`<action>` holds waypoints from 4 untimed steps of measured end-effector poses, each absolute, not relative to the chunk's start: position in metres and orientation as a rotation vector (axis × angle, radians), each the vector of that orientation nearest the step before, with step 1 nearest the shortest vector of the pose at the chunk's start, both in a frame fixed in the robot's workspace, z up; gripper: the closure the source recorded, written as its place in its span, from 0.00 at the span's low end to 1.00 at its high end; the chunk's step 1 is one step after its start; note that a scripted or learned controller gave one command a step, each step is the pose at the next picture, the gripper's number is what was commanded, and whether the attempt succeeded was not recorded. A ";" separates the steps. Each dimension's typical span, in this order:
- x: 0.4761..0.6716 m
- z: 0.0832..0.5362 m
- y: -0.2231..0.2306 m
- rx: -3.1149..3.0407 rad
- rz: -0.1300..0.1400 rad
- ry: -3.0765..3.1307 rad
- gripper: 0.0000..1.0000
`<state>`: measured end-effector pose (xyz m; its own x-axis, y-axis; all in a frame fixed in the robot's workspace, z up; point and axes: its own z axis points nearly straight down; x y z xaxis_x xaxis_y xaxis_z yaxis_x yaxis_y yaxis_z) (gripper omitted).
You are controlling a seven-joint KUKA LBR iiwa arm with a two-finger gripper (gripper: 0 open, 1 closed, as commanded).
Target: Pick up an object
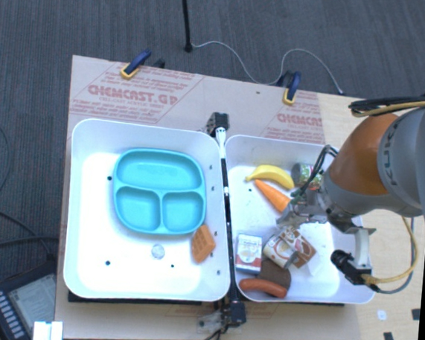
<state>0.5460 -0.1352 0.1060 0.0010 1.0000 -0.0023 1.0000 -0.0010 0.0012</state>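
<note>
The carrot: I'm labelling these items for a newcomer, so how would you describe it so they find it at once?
Look in the right bin, in its upper half. The carrot lies just below the banana, slanting down toward the gripper. It is the only orange, tapered piece there; the banana beside it is yellow and curved.
</note>
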 end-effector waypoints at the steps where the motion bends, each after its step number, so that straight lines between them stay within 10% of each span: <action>1: 0.546 0.106 -0.135 2.221 -0.001 2.219 0.00; 2: 0.546 0.115 -0.135 2.222 -0.002 2.220 1.00; 3: 0.546 0.115 -0.135 2.222 -0.002 2.220 0.00; 4: 0.546 0.125 -0.135 2.222 -0.003 2.221 1.00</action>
